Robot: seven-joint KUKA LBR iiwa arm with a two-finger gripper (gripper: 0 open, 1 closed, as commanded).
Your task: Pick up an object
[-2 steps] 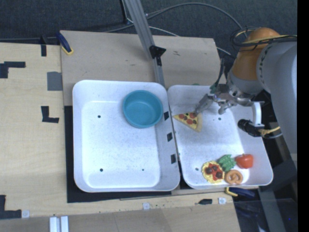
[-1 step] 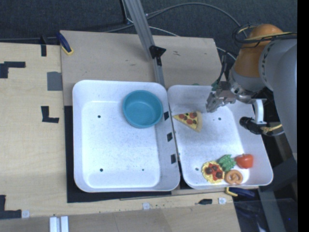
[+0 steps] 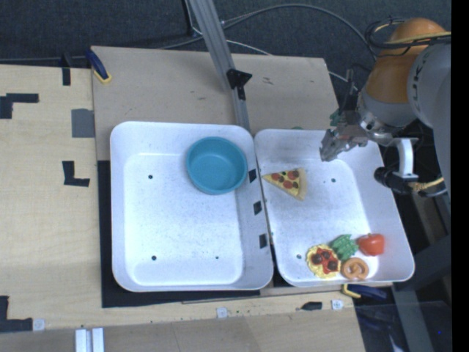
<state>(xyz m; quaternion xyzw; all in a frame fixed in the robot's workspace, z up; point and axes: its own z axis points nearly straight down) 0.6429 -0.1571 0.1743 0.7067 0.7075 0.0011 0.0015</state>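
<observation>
We could not tell how the gripper (image 3: 330,152) stood above the right bin (image 3: 381,218). The pizza slice (image 3: 286,182) lay nearby at the bin's left; it looked light and stiff, best pinched across its edges.

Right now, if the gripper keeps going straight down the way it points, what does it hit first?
Likely bare floor of the right bin, near its far end. The gripper points down, to the right of the pizza slice. Depth is unclear from this slant.

wooden bench (image 3: 44,196), dark carpet (image 3: 88,9)
</observation>
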